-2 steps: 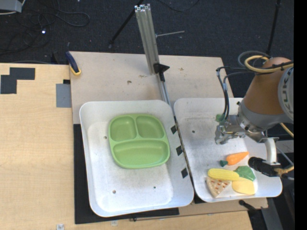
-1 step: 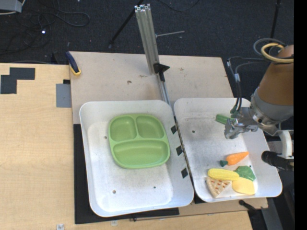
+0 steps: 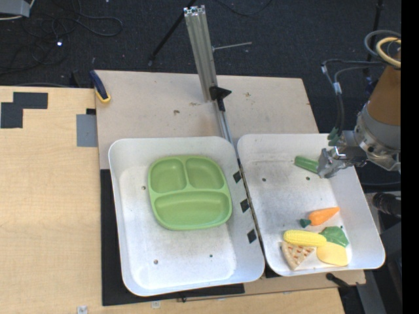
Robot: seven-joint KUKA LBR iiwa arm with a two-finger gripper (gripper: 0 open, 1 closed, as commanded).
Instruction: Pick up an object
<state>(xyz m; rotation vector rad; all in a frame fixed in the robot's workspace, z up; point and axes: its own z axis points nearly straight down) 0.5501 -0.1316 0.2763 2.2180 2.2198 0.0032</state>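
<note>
A: Where is the arm (image 3: 383, 113)?

B: It comes in from three o'clock, grey with an orange band, and its end effector (image 3: 327, 164) hangs over the right bin (image 3: 275, 201), near that bin's two o'clock corner.

A: Is it spread or pressed together?

B: I cannot tell; the tip is small and blurred. A green piece (image 3: 305, 164) lies right at it, on its nine o'clock side, touching or nearly so. Whether the piece is pinched I cannot say.

A: What else lies in that bin?

B: A cluster toward five o'clock. A carrot (image 3: 323, 216) sits on top of the group, with a corn cob (image 3: 304, 238) at its seven o'clock. A green leafy toy (image 3: 336, 233) is just beside the corn at three o'clock, and a yellow lump (image 3: 333, 254) lies below that one. A wedge (image 3: 295, 256), pale with a brown edge, touches the corn from six o'clock.

A: And the left bin (image 3: 131, 241)?

B: It holds a green plate (image 3: 190, 193) with three compartments, two small ones at twelve o'clock and one wide one at six. The plate lies flat in the bin's upper half, well apart from the toys.

A: Anything on the worktop (image 3: 163, 103) itself?

B: A metal post (image 3: 201, 51) stands at twelve o'clock of the bins, and a blue and yellow tool (image 3: 100, 87) rests at the worktop's ten o'clock corner.
</note>
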